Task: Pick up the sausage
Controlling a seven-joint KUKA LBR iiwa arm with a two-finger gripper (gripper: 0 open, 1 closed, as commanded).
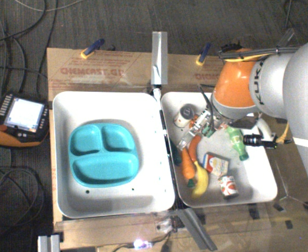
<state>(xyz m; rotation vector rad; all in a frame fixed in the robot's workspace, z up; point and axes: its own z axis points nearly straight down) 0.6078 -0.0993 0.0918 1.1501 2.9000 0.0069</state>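
Camera view, top-down at a slant: two white bins side by side on the worktop (pixel 64 67). Left bin (pixel 62 140) holds a turquoise divided tray (pixel 104 154), three compartments, lying flat near the bin's middle.

Right bin (pixel 269 185) is the cluttered one. Sausage (pixel 194 147), reddish-brown, lies tilted in the bin's left-middle part, upper end up against the claw hardware, lower end near the carrot (pixel 188 164). Carrot is orange, just left of the sausage and slightly lower. Banana (pixel 200 181), yellow, sits just below both, touching or nearly touching the carrot tip. Small white carton with red print (pixel 215 164) lies just right of the banana. Red-and-white can (pixel 227 186) sits below the carton, near the bin's front wall. Green bottle (pixel 237 142) lies tilted at the right, under the arm. White round-topped container (pixel 184 114) stands in the back-left corner area.

Arm (pixel 279 85) comes in from the right, orange band over the bin's back half. Claw (pixel 197 130) is low in the bin, at the sausage's upper end, beside the white container. Cannot tell whether it is spread or pinching; nothing is visibly held.

Orange-cased pendant with lit screen (pixel 20 118) lies on the floor left of the worktop, with cables around it.
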